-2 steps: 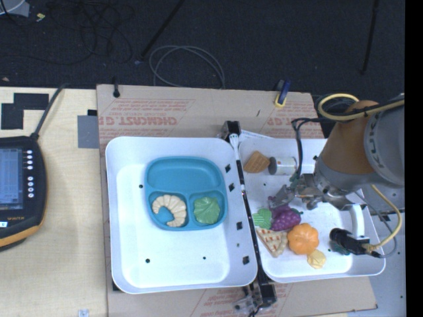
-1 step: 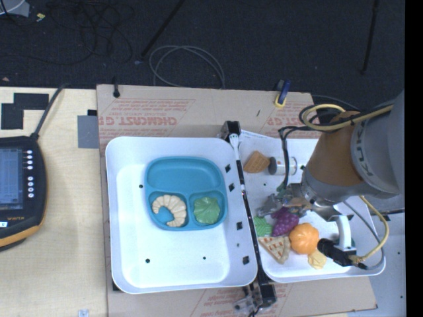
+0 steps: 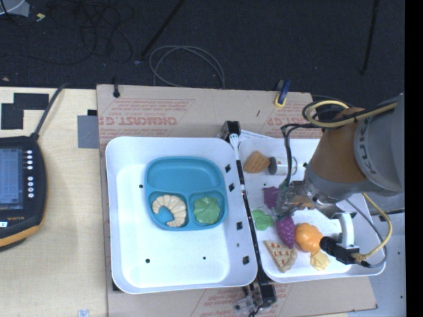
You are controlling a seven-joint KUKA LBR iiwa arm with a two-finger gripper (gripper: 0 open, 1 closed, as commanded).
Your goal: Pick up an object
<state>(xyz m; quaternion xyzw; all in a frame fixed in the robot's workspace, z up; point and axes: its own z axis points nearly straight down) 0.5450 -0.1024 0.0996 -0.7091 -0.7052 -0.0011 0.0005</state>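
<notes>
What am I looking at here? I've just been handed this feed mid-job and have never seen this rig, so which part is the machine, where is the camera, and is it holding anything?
The camera is fixed above a bench, looking down at a slant. The grey shape with the orange band on the right is a robot arm reaching in over the right bin.

Two shallow white bins sit side by side. The left bin holds a blue divided tray with a croissant and a green toy food in its two small compartments. The right bin holds loose toy foods: a tan piece, purple pieces, a green piece, an orange, a waffle wedge and a small yellow piece.

The arm's wrist covers its gripper, so I cannot tell whether anything is held.
</notes>
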